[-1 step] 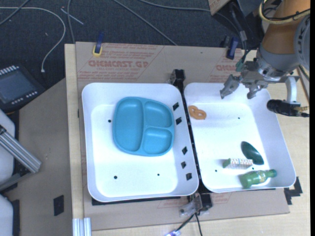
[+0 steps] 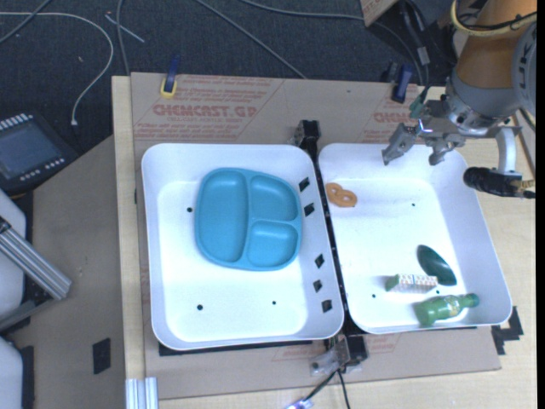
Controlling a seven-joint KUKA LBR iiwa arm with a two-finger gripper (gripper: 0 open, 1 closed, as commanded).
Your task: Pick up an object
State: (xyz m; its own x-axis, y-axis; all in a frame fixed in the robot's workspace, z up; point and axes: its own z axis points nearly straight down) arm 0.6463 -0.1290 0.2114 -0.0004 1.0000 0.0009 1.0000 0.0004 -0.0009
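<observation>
My gripper (image 2: 419, 152) hangs over the far edge of the right bin (image 2: 383, 173), its two fingers spread apart with nothing between them. An orange pretzel-shaped piece (image 2: 341, 195) lies at the left side of that bin, below and left of the gripper. Near the bin's front right lie a dark green oval object (image 2: 437, 265), a small striped tube-like object (image 2: 414, 283) and a green bottle (image 2: 445, 307) on its side. All of these are well apart from the gripper.
A blue divided plate (image 2: 249, 218) lies in the left bin (image 2: 170, 254). Black clips (image 2: 307, 133) join the bins along the middle. The bins rest on a cardboard sheet (image 2: 213, 105); cables run across the dark floor behind.
</observation>
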